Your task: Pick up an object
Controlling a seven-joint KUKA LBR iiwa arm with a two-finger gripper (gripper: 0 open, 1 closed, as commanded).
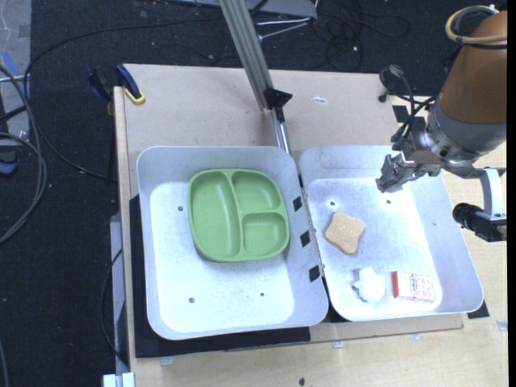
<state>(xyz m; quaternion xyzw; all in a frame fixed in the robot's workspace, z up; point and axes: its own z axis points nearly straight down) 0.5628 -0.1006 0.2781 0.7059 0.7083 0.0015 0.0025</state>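
Over on the left, white bin (161, 297) holding a green divided plate (239, 214), three compartments, sitting flat toward the back half. Next door in the right bin (451, 240): tan bread-looking slice (344, 232) just right of the divider, small white lump (369, 285) near the front rim with a red-and-white packet (414, 285) just beside it on its right. Up at the back right, gripper (389, 181) hanging over the right bin's far part, well apart from all three items, nothing between the fingers, and honestly can't tell if it's wide or narrow from this angle.

Dark speckled floor (56, 216), tan bench (201, 107), cables (48, 55)
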